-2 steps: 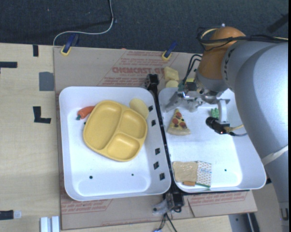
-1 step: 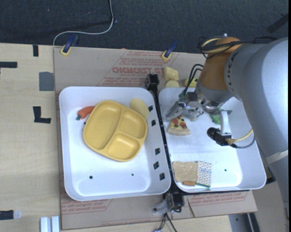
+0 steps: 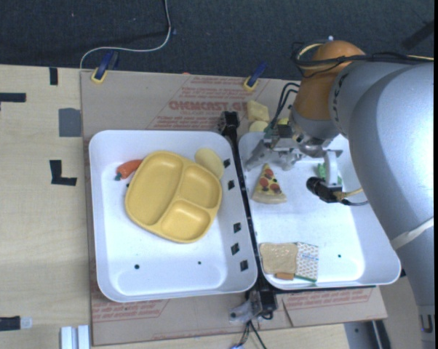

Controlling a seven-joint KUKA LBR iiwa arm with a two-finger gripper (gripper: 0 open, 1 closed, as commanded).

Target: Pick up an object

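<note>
My gripper (image 3: 271,158) hangs over the back of the right bin (image 3: 350,231), its two grey fingers spread open with nothing between them. Just below the fingertips lies a toy pizza slice (image 3: 268,185), pale yellow with red and green toppings. Behind the gripper, at the bin's back left corner, two pale yellow chunks (image 3: 257,112) are partly hidden by the wrist. A brown slice of toast (image 3: 278,258) and a small printed packet (image 3: 307,260) lie at the front of this bin.
The left bin (image 3: 117,267) holds a yellow divided plate (image 3: 174,196), an orange carrot (image 3: 129,168) at the plate's back left and a pale yellow lump (image 3: 210,161) at its back right. A black divider (image 3: 237,209) runs between the bins.
</note>
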